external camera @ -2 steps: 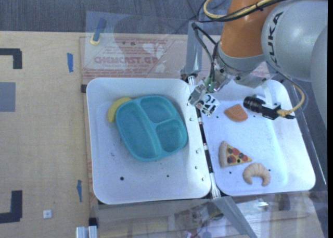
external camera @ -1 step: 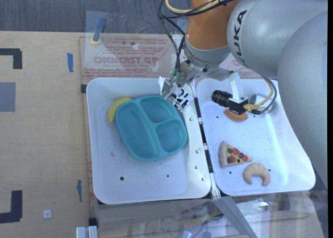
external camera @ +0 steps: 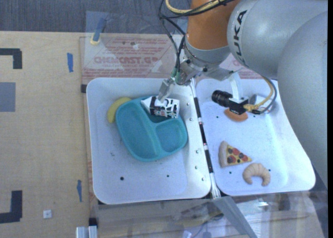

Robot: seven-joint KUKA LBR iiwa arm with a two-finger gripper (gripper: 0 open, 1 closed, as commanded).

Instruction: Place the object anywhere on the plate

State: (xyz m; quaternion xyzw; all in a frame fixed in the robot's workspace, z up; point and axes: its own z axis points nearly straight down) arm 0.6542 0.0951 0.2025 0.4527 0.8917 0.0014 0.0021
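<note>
A teal divided plate (external camera: 148,138) lies in the left bin (external camera: 106,179), towards its right side. A small black-and-white carton (external camera: 167,108) rests at the plate's far right edge, over the upper compartment. My gripper (external camera: 161,96) comes down from the upper right and touches the carton's top left corner. The big orange and grey arm above hides the wrist, so the grip itself is not clear.
A yellow banana (external camera: 115,108) pokes out behind the plate's upper left rim. The right bin (external camera: 294,143) holds a pizza slice (external camera: 233,154), a croissant (external camera: 257,173) and a flat orange piece (external camera: 238,115) under a black cylinder (external camera: 222,97) with yellow cable.
</note>
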